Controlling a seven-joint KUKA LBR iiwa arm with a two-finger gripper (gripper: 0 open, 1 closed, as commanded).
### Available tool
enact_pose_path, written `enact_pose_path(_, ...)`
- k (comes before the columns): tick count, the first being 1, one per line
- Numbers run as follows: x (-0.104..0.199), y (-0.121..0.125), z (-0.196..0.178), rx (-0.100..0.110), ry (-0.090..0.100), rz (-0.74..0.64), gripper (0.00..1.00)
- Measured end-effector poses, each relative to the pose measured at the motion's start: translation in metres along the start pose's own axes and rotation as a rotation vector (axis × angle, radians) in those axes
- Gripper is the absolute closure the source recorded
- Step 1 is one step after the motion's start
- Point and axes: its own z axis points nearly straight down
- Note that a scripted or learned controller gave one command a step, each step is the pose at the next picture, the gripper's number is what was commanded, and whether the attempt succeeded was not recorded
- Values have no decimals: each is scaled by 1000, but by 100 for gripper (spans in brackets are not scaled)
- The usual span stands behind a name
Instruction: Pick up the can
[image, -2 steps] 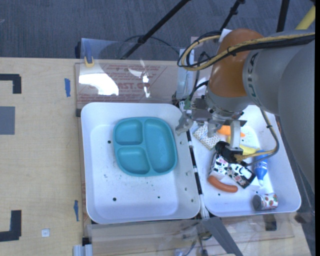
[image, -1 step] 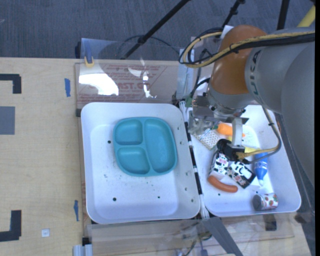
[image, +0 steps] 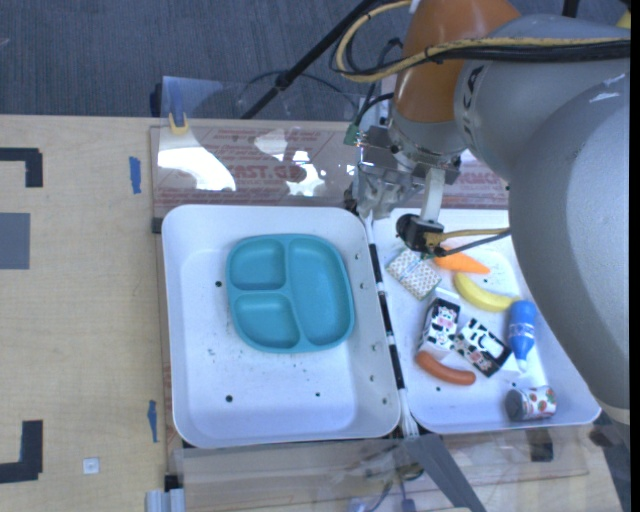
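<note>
The small grey-topped can with a red-and-white label (image: 530, 403) lies on its side at the near right corner of the right white bin (image: 570, 415), well apart from the gripper (image: 378, 200). The gripper hangs over the far end of the seam between the bins; whether it is open or closed cannot be told. The blue three-compartment plastic plate (image: 291, 292) sits in the left white bin (image: 200, 400). The blue bottle (image: 522, 329), yellow banana (image: 483, 292) and red sausage (image: 445, 369) lie in the right bin.

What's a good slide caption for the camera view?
KUKA arm's gripper hovers at the right bin's far edge; the can lies untouched at the near corner, a blue divided plate in the left bin.
</note>
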Motion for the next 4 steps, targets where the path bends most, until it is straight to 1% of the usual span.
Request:
enact_pose_path(1, -52, 0, 17, 8, -1, 194, 100)
enact_pose_path(2, -51, 0, 6, 7, -2, 190, 100)
enact_pose_path(3, -72, -33, 6, 6, 0, 159, 100)
enact_pose_path(4, -73, -110, -76, 3, 0, 50, 100)
